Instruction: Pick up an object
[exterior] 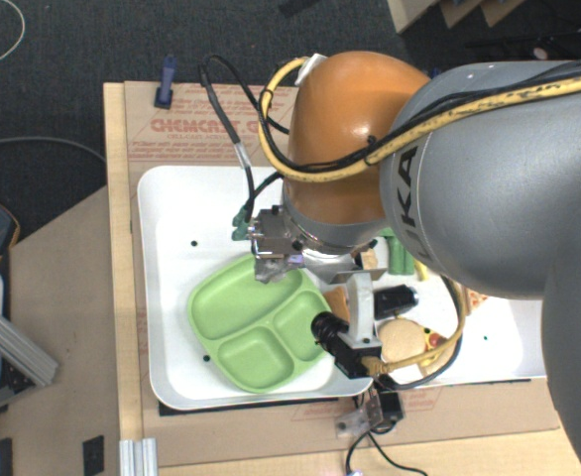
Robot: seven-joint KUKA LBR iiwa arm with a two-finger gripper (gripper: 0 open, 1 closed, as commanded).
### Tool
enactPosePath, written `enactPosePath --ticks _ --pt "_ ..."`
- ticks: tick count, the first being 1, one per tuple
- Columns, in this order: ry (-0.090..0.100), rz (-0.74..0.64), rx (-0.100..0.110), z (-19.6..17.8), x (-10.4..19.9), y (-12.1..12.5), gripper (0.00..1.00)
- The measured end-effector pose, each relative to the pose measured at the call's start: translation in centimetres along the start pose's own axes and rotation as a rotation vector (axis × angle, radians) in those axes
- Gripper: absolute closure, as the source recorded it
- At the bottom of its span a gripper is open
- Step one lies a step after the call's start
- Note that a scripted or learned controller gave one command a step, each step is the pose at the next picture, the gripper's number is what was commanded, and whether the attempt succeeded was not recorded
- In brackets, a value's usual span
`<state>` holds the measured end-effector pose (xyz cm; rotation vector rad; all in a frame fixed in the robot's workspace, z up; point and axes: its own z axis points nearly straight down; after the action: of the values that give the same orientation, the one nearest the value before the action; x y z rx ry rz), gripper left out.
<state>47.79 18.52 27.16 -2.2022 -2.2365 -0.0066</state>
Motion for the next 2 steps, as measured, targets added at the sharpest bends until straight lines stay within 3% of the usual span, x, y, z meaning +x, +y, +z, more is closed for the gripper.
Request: enactPosePath --ticks 1,2 --pt "-0.004 0.014 0.0 -1.1 -0.9 0.1 1.0" --pt "-0.002 0.021 -0.015 -13.8 -7.0 0.6 1.0"
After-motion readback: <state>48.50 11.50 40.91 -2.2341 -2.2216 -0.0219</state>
